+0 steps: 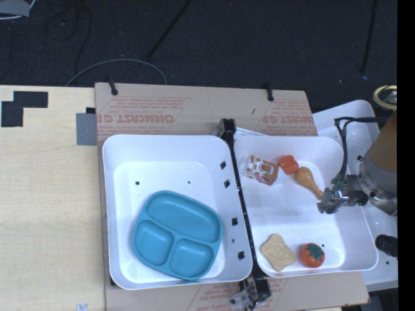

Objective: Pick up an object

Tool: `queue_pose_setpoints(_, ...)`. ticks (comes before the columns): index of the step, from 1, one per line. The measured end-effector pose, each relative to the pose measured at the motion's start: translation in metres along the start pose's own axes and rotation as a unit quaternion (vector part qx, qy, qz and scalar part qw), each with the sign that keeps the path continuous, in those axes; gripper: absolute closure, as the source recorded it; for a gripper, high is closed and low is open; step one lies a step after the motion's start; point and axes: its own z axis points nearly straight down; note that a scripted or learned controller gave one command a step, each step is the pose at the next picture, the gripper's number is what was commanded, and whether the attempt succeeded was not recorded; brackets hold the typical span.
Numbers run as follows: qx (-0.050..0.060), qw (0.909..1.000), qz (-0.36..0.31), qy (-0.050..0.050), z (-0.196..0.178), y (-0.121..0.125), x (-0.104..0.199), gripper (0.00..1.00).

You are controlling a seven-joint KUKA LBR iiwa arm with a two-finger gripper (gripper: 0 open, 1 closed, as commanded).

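Two white bins sit side by side in the camera view, and we count from there. The left bin (123,167) holds one blue divided plate (176,234). The right bin (327,149) holds five loose items: one small printed packet (261,170), one red-orange piece (288,164) just beside it, one tan drumstick-shaped toy (308,181), one slice of toast (277,252) and one tomato-like red ball (312,255).

The gripper (332,200) hangs low at the right bin's far right side, near the drumstick's lower end. We see nothing between its fingers; whether they are spread or closed we cannot tell at this resolution, so we log the hand's state as undetermined.

Candidate object, in our judgement: the drumstick, nearest the tool.

Risks noted:
- The drumstick is slim and rounded; a closing pinch could squirt it sideways.
- Packet, red piece and drumstick lie close together, so a misaligned descent may nudge a neighbour or catch two.
- Working near the bin wall, a finger could strike the rim.
- The red ball would roll if clipped.
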Motion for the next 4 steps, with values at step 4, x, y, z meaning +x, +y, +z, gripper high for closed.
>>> queue_pose_setpoints(4,0.002,1.0000,-0.001,0.001,-0.007,0.058,0.151,1.00)
